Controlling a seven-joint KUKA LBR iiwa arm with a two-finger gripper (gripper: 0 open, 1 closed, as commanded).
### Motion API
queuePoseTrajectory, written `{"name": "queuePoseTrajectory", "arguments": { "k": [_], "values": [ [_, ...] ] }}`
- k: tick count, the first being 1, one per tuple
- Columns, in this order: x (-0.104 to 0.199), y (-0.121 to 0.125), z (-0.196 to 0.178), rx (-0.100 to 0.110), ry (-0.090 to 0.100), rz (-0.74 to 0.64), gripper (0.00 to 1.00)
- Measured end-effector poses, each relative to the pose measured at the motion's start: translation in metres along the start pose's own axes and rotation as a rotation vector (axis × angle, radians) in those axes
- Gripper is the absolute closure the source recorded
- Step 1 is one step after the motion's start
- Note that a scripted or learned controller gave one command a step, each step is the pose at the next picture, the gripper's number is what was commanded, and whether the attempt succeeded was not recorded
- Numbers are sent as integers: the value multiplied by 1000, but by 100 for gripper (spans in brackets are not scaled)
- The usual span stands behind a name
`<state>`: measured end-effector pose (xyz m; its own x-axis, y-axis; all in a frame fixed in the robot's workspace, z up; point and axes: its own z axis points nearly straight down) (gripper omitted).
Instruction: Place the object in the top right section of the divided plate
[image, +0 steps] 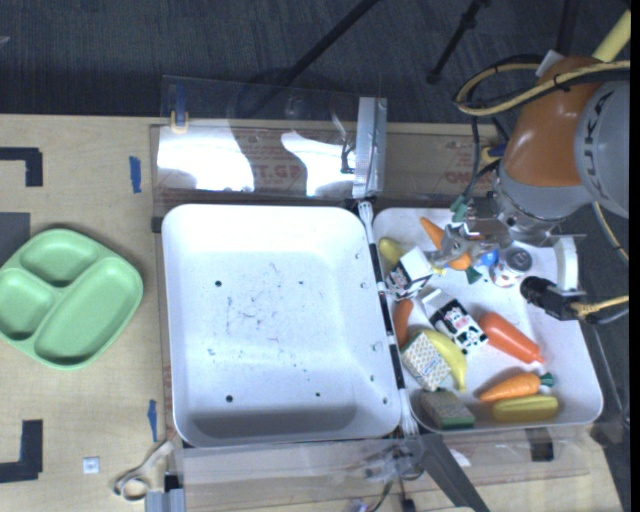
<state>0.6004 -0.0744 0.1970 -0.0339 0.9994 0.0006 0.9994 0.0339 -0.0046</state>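
My claw (462, 238) hangs over the upper part of the right bin (580, 395), arm coming in from the right w/ the orange band (545, 140) above the wrist. Can't tell if the claw is wide or narrow, too much clutter around it, and I can't make out anything gripped in it. Just beside it: a small orange carrot (432, 232) and a black-and-white box (412, 268). Further down the bin: a cow-patterned block (458, 324), a big carrot (510, 338), a banana (450, 358), a mesh-pattern packet (424, 362), another carrot (512, 384), a yellow piece (522, 406) below that, and a green sponge (446, 410) at the near edge. Which of these is the task's object, can't tell. Left bin (190, 240) sits touching the right one. The green divided plate (66, 296) lies on the desk (80, 440) far left, well apart from both bins.
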Motion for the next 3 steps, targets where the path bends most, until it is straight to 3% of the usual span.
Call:
{"name": "queuePoseTrajectory", "arguments": {
  "k": [1,2,3],
  "values": [
    [81,-29,15,5,0,231,100],
    [46,-71,16,3,1,-26,100],
    [145,-67,16,1,-1,72,100]
  ]
}}
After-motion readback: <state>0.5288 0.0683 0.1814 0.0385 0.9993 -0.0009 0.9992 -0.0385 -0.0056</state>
